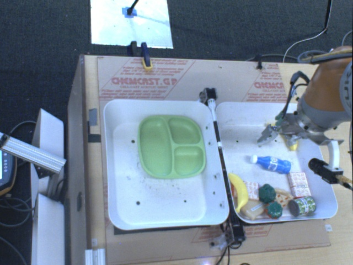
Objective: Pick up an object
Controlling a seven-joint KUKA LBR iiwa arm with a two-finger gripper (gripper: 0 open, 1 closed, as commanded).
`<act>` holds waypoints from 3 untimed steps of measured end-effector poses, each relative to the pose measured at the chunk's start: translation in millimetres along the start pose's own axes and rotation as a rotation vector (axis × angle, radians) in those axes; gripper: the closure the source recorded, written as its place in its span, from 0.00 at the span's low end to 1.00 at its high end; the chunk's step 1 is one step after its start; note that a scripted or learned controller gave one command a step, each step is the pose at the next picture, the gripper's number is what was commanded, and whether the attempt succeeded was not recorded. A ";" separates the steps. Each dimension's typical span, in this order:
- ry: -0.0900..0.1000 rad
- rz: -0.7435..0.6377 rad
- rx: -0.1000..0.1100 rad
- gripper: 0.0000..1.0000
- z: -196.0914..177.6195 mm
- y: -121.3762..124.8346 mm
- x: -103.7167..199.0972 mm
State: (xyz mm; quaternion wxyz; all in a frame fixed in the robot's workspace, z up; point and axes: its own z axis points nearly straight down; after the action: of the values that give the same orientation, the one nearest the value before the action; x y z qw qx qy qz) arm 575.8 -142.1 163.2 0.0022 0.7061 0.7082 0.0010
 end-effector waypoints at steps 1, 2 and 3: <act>0.002 0.002 0.005 0.00 76.5 -25.1 1.9; 0.001 -0.001 0.002 0.00 78.6 24.2 -12.0; 0.006 -0.001 0.010 0.00 77.9 72.1 -32.2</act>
State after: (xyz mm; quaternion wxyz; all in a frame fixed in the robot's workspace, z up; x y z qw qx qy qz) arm 648.3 -174.2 85.7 -0.0033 0.7058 0.7084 -0.0006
